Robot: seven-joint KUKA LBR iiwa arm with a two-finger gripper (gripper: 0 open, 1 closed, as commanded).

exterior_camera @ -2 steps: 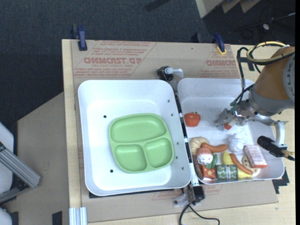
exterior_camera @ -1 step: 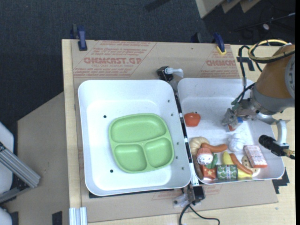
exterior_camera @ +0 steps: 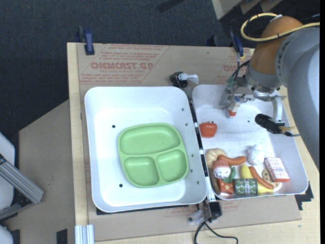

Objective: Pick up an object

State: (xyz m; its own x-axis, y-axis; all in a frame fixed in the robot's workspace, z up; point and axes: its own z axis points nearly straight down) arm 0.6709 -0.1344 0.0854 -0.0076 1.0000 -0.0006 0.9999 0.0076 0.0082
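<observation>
Pincer over right bin — tomato nearby, green tray left

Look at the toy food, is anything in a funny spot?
One thing: the red tomato sits alone by the right bin's left wall, apart from the pile of toy food crowded in the near corner. The green tray lies flat in the left bin. The hand hovers farther back.

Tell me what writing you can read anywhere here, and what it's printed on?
"CHEMCAST GP": large red letters on the brown board under the bins; the smaller red lines around it are too blurred to read.
Pink box: print too small to read.
Green packet: label too small to read.
</observation>
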